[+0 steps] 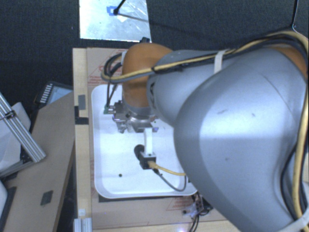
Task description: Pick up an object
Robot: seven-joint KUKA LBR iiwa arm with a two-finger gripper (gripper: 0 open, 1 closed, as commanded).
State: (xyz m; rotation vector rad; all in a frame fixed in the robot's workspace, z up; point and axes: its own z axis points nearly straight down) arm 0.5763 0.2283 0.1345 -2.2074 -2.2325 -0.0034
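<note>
Open or shut, I cannot tell: my gripper hangs over the white bin, far half; one dark speck, too small to name, lies nearer, left.

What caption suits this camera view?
Grey arm reaches in from the right, gripper poised over a shallow white bin.

We saw a dark floor. A shiny sheet lay on it at the top, and a brown board stood left.
</note>
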